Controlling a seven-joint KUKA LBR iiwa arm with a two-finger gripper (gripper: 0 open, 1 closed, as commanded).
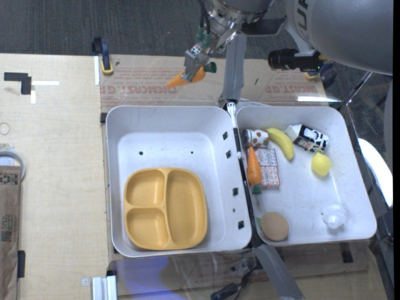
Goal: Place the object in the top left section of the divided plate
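Two-finger gripper (196, 60) closed on orange toy carrot (186, 77) at 12 o'clock above left white bin (119, 136) holding yellow divided plastic plate (166, 209); right white bin (350, 167) holds yellow toy banana (280, 142), lemon (320, 164)

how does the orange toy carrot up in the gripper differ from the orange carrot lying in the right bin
The orange toy carrot in the gripper hangs above the bench, beyond the bins; the orange carrot in the right bin lies on the bin floor. The held one points sideways and tilted, the other lengthwise beside a pink patterned box. Both are orange with green tops.

Right bin (356, 186) holds banana (281, 142), lemon (320, 165), carrot (253, 166), cookie (274, 225).
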